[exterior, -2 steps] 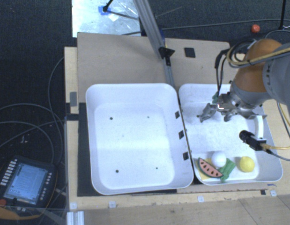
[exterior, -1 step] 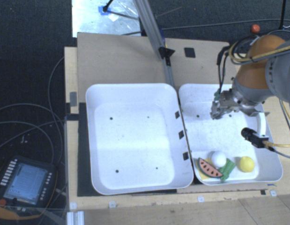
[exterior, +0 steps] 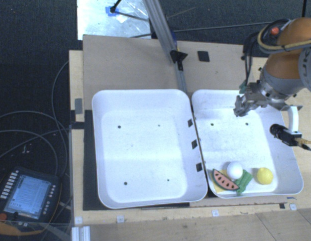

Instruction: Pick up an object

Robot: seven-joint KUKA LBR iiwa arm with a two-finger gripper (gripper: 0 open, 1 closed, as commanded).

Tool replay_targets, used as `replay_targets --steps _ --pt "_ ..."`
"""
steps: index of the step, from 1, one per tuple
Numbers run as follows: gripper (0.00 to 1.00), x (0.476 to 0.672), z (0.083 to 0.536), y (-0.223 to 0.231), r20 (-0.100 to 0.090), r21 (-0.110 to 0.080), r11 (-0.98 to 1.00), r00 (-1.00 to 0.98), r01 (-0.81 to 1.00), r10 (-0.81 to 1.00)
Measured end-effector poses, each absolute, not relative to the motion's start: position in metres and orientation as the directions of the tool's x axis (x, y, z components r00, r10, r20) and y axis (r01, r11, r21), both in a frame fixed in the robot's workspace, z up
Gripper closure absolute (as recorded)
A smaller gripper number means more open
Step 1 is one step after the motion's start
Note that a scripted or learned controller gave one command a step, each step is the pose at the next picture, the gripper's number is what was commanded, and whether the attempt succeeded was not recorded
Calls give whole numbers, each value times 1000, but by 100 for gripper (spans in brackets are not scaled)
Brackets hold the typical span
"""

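Two white bins sit side by side on the bench. The left bin [exterior: 140, 149] is the larger patch of bare white, and the right bin [exterior: 230, 139] holds all the pickable things, bunched in its near corner. The arm [exterior: 291, 59] reaches in from the right, and its gripper [exterior: 241, 107] hangs over the far part of the right bin, well apart from that cluster.

The cluster, from big to small: a watermelon slice toy [exterior: 224, 181], a green piece [exterior: 244, 179] just right of it, a yellow lemon-like fruit [exterior: 265, 175] further right, and a white ball [exterior: 234, 169] touching the slice.

The fingers look too small and dark here to say whether they are apart or together, but nothing shows between them. So I judge the pick not yet begun: approach, descent, grasp and lift all remain.
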State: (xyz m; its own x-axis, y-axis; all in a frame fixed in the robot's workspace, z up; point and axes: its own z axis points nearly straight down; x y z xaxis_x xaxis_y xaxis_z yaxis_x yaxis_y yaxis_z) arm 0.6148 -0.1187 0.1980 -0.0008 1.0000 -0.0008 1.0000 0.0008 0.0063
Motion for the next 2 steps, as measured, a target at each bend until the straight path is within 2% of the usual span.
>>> replay_targets --steps 2 --pt "100 618 292 -114 -1 5 1 -1 1000 1000"
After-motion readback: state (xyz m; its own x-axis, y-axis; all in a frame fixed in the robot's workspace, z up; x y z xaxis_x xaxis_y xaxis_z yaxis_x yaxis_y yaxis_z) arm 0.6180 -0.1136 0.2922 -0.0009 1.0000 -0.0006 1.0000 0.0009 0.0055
